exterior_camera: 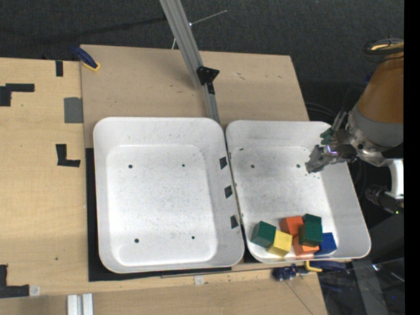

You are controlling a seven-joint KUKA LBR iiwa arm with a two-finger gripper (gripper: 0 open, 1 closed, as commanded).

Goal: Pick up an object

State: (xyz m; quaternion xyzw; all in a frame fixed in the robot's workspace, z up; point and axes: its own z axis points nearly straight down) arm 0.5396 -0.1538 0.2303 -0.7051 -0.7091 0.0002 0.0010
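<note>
The counter (164, 77), a pale wooden board, carried two shallow white bins side by side. The left bin (105, 176) lay toward nine o'clock, its floor marked by four small dark dots. The right bin (262, 136) lay toward three o'clock, touching the left one along their shared edge. The arm (384, 104), grey with an orange band, entered at three o'clock and leaned over the right bin's far rim. A grey metal rail (180, 25) ran from twelve o'clock down to the seam between the bins. The claw (316, 161) hung over the upper right part of the right bin; whether its jaws stood apart or closed could not be told, and nothing was seen in it. The blocks (295, 236), green, yellow, orange and blue, lay clustered at the bin's five o'clock corner, well apart from the claw.
</note>
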